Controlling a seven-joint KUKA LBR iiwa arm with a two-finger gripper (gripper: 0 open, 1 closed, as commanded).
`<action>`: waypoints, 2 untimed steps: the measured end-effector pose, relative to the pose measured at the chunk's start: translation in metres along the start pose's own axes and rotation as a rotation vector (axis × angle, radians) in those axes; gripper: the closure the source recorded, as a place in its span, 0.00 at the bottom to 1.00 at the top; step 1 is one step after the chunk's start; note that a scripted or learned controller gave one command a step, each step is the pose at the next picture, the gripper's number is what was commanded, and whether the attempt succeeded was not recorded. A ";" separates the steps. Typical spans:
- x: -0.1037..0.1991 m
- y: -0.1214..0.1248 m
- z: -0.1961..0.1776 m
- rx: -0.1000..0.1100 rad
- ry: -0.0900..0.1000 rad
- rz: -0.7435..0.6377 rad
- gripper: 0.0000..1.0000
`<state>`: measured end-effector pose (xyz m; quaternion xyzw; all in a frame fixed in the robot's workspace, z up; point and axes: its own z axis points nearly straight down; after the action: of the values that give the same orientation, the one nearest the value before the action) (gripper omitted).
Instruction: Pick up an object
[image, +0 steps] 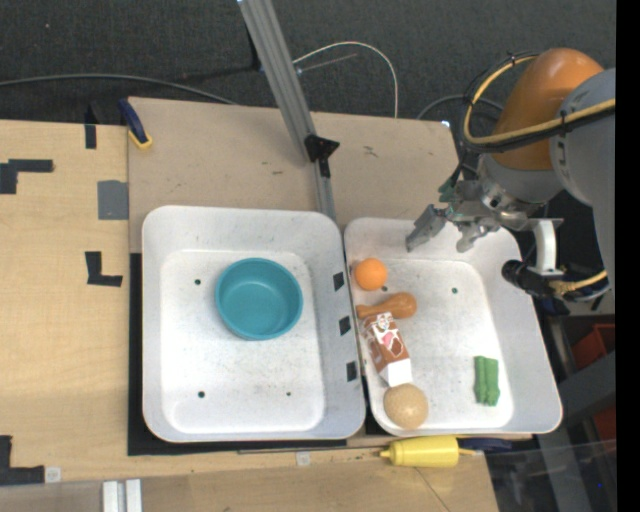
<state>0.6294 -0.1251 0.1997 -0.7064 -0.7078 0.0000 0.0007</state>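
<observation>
Down at the near edge, a yellow bottle (424, 452) lies on its side on the bench, just outside the right bin (520, 330) at its 6 o'clock. Nothing lifted so far, as I read it: every object rests on a surface, so the whole pick is left to do.

Inside the right bin, nearest first: a tan ball (405, 405) at about 7 o'clock, touching or just beside a red-and-white packet (388, 348) that runs up the left wall. At 4 o'clock, well apart from those, a green piece (486, 380) lies alone. Moving farther, a brown piece (393, 304) sits at the packet's far end, and beyond it an orange ball (370, 273) at roughly 10 o'clock. That makes 5 candidates in here, 4 of them strung along the left side.

Over in the left bin (160, 300), a teal bowl (259, 297) sits near the middle, upright, on its own.

Now the far end, and here's the arm. The gripper (447, 231) hangs over the right bin's 12 o'clock rim, its 2 fingers (422, 230) spread apart and pointing down toward the near left, with nothing between them. The orange band (545, 95) bulges above and behind it at the 1 o'clock corner, cables looping around.

The closest target looks like the orange ball, near the fingers at their 8 o'clock. My call: approach stage only, with descent, closing and lifting all ahead.
</observation>
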 end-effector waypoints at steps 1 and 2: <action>0.000 0.000 0.000 0.000 0.000 0.000 0.00; -0.006 0.004 0.060 0.006 -0.002 0.000 0.00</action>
<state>0.6338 -0.1310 0.1396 -0.7066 -0.7076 0.0028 0.0019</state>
